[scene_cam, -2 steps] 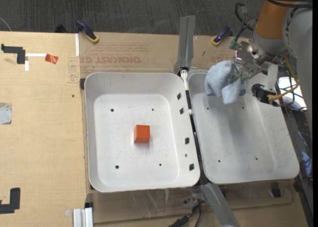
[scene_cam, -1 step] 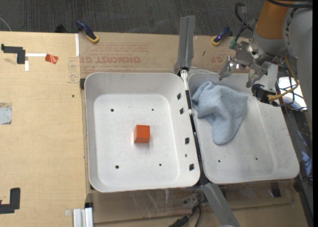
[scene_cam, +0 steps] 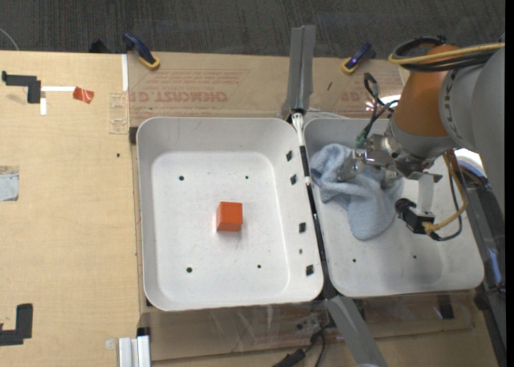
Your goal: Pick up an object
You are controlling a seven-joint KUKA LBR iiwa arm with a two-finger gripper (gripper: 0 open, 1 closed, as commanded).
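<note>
1. Gripper (scene_cam: 359, 166) of the grey arm sits low over the right bin (scene_cam: 458, 277), its tip at the bunched top of the pale blue cloth (scene_cam: 357, 193); whether it is parted or closed I cannot tell, since the wrist and cables hide that part.
2. Camera view, right bin: the cloth lies crumpled against the bin's left wall, trailing down toward the middle of the floor. The gripper seems to touch or press into its upper folds, though no cloth can be seen clearly caught.
3. Camera view, left bin (scene_cam: 152, 221): an orange block (scene_cam: 230, 217) sits alone near the centre, well apart from the arm.
4. Step in hand, as I judge it: the grasp attempt on the cloth, at the bottom of the reach.
5. Next move calls for a firm pinch on a fold, then a straight lift; a soft cloth may slip free or drag.
</note>
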